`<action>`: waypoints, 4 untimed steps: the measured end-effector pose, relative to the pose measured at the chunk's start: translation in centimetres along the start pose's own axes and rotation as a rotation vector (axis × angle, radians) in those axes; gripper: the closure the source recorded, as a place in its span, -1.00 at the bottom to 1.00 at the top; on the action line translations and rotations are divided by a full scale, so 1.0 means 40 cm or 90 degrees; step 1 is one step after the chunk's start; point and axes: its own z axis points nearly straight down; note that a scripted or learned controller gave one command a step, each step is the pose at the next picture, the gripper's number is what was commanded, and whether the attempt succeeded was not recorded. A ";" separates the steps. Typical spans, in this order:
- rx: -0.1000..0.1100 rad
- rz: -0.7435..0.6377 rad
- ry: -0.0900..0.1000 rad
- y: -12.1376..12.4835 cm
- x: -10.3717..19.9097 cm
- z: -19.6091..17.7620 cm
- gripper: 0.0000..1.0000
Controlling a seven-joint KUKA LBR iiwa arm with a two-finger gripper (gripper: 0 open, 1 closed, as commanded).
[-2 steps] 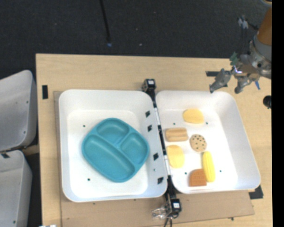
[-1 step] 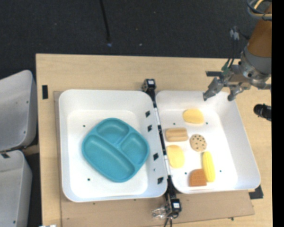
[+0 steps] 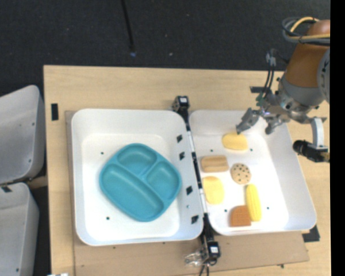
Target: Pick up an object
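On the worktop (image 3: 57, 91), the left bin (image 3: 83, 223) holds a blue divided tray (image 3: 139, 180). In the right bin (image 3: 293, 200) lie a tan block (image 3: 214, 164), a pale yellow piece (image 3: 213, 190), a yellow lump (image 3: 235, 142), a speckled cookie (image 3: 240, 173), an orange piece (image 3: 240, 216) and a corn cob (image 3: 253, 202). The claw (image 3: 259, 121) hovers over the bin's far right corner, spread wide and gripping nothing, just beside the yellow lump.

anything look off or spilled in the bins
Nothing stands out. The blue tray lies flat in the left bin, turned at an angle. The food pieces sit apart in the right bin, none spilled; the gripper is open above them.
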 end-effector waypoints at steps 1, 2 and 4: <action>0.000 0.001 0.000 -0.019 0.007 0.150 -1.00; -0.006 0.002 -0.001 -0.013 0.004 0.112 1.00; -0.005 -0.004 0.000 -0.008 0.002 -0.053 1.00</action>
